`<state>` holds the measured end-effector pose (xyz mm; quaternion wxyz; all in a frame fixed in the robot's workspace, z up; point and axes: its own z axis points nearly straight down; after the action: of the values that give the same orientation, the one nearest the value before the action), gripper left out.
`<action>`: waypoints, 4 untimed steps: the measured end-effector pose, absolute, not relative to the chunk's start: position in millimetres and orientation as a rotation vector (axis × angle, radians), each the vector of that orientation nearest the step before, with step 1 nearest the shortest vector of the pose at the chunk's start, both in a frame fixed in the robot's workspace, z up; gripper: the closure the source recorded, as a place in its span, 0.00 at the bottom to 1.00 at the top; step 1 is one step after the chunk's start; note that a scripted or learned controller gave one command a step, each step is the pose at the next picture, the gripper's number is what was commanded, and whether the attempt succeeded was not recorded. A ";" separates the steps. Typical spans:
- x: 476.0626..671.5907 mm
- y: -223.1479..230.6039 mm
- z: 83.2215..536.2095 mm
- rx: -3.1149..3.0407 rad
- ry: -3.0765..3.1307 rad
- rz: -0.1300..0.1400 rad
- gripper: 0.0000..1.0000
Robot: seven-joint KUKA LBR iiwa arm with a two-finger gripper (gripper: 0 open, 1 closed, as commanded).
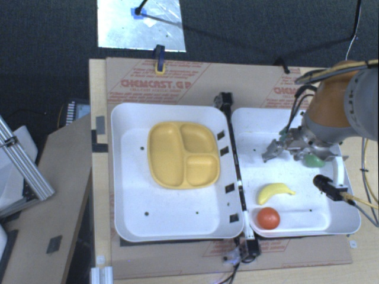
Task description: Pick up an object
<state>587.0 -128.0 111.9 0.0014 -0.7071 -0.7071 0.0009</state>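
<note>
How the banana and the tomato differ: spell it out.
The banana is yellow; the tomato is red-orange. The banana is long and curved; the tomato is round. The banana lies farther from the bin's front edge; the tomato sits just below it in the picture, near the front left corner. Both lie in the right bin, apart from the gripper.

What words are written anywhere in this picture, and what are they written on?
"CHEMCAST. G P" in red, on the brown board behind the bins.
The same red print near the board's right corner is cut off and too blurred to read.
Faint red print along the board's front edge is unreadable.
</note>
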 end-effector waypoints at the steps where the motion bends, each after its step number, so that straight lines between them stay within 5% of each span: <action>1: 589.0 -128.8 126.4 -2.225 -2.223 -0.002 1.00; 4: 605.5 -127.6 291.9 -2.218 -2.233 -0.005 1.00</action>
<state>605.5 -127.6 291.9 -0.0029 -0.7048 -0.7094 -0.0017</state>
